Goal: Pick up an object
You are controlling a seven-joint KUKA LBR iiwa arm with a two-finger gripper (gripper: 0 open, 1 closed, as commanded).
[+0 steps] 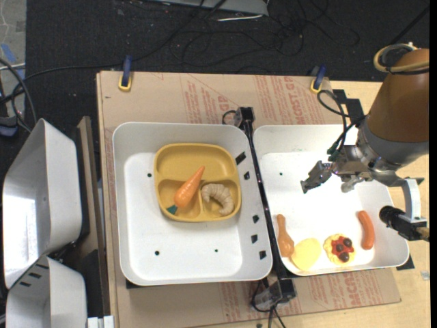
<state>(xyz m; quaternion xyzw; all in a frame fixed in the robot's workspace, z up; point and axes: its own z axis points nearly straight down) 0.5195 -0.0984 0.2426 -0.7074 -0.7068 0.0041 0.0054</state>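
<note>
My gripper (318, 177) hangs over the middle of the right bin (295, 149), its dark fingers pointing left with nothing between them. Below it on the bin floor lie a chicken drumstick (283, 235), a pale yellow round piece (306, 253), a small pizza-like disc with dark toppings (339, 248) and a red-orange sausage (367, 229). In the left bin (136, 203) a yellow divided plate (164, 164) carries a carrot (189, 186) and a shrimp (218, 197).
The arm's grey body and orange band (403, 108) cover the right bin's far right corner. A black divider with clips (251, 176) runs between the bins. Yellow clamps (125, 80) hold the cardboard base at the back. White trays (41, 197) stand off the bench at left.
</note>
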